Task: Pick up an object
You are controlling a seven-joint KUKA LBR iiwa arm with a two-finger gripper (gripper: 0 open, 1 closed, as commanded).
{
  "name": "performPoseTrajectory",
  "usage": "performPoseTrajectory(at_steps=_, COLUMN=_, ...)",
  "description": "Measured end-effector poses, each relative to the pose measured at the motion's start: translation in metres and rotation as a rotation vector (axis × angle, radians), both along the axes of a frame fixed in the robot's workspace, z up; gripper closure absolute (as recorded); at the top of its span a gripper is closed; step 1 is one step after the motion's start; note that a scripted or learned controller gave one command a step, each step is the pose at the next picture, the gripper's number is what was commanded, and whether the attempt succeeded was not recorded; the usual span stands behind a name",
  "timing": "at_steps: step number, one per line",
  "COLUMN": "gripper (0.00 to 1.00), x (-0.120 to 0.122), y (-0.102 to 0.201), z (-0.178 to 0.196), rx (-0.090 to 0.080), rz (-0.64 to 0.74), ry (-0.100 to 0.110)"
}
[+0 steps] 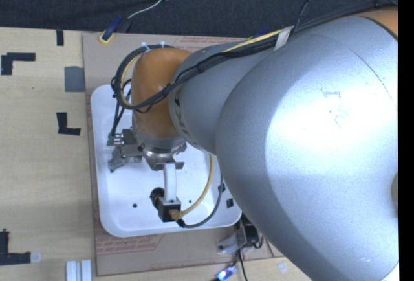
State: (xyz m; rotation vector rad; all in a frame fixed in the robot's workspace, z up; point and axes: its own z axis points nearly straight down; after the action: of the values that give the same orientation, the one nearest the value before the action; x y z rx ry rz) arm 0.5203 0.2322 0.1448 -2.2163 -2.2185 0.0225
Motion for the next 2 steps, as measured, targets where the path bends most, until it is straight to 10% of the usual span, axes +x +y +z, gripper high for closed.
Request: performPoseTrajectory(at_steps=2, gripper=0.0, x=-0.038, y=-0.031, z=-0.062, rx=0.006, rz=-0.002, ry=-0.012)
